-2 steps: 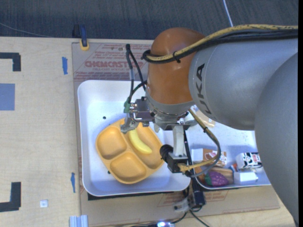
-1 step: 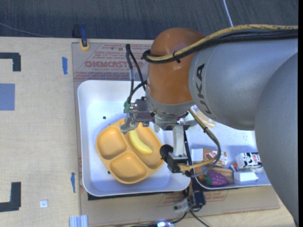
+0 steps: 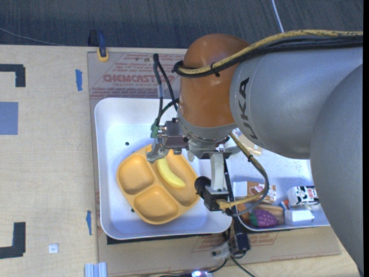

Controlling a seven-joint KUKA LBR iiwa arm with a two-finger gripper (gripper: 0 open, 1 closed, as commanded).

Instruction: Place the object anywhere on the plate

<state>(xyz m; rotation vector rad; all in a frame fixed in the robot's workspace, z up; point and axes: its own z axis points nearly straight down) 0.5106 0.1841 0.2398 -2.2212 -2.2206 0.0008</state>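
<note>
Dark blue-grey carpet (image 3: 144, 7) across the far strip, crossed by a thin pale cable (image 3: 275, 7) slanting toward the right. Nearer, a light wooden bench top (image 3: 46, 172) spreading to the left edge, marked with black tape corners (image 3: 16, 74), a blue square patch (image 3: 8, 118) at far left, and small blue tape strips (image 3: 78, 79). A brown cardboard sheet with red printing (image 3: 124, 74) laid flat on the bench. Even, soft lighting, without hard shadows.
</note>
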